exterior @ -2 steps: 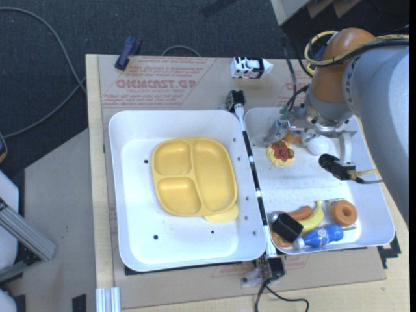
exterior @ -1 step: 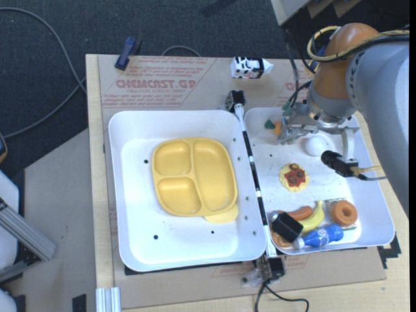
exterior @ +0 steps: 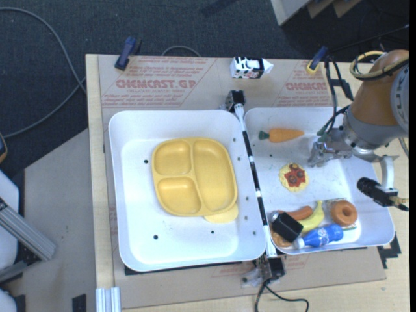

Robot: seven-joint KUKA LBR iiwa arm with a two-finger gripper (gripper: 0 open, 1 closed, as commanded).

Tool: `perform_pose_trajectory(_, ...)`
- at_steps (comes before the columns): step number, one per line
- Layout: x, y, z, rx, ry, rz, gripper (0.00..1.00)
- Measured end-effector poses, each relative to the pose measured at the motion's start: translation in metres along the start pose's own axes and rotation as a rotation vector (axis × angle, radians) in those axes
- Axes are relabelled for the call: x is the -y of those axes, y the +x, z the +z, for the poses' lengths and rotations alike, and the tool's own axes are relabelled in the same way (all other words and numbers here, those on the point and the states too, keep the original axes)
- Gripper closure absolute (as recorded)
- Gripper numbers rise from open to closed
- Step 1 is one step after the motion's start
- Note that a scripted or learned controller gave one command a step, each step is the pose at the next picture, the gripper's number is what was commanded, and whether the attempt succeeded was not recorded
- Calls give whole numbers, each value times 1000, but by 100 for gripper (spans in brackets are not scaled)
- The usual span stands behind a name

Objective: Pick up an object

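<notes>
Arm: you have it reaching in from the right of the frame, orange band at the upper right, wrist over the right bin (exterior: pixel 383 236).
End effector (exterior: pixel 318 153): low over the upper middle of the right bin; you cannot tell from this slant whether it is parted or closed, and nothing shows gripped in it.
Nearest objects: the toy carrot (exterior: pixel 281 134) lies just to its upper left; the small pizza disc (exterior: pixel 294 177) sits just below it on bare bin floor.
Other candidates: a crowded pile in the bin's lower corner, with a sausage (exterior: pixel 299 212), banana (exterior: pixel 314 217), donut (exterior: pixel 343 212), blue bottle (exterior: pixel 322 235) and a black block (exterior: pixel 286 226), all touching or nearly so.
Left bin (exterior: pixel 130 239): holds a yellow divided tray (exterior: pixel 194 176), well apart from the arm.
Risk, empty close: the end effector sits between carrot and pizza, so a straight descent could land on bare plastic.
Risk, flat target: the pizza disc looks thin and may slip.
Risk, carrot: it is round and near the bin wall; a nudge may roll it against the divider.
Risk, pile: going there could drag neighbours along.
</notes>
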State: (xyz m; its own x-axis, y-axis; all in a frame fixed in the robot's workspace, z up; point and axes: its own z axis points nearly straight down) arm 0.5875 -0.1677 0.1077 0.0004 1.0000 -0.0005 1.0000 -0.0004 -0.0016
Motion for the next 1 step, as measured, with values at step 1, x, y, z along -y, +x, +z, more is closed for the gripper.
perform_pose_trajectory(1,0,0,0,-1,0,0,0)
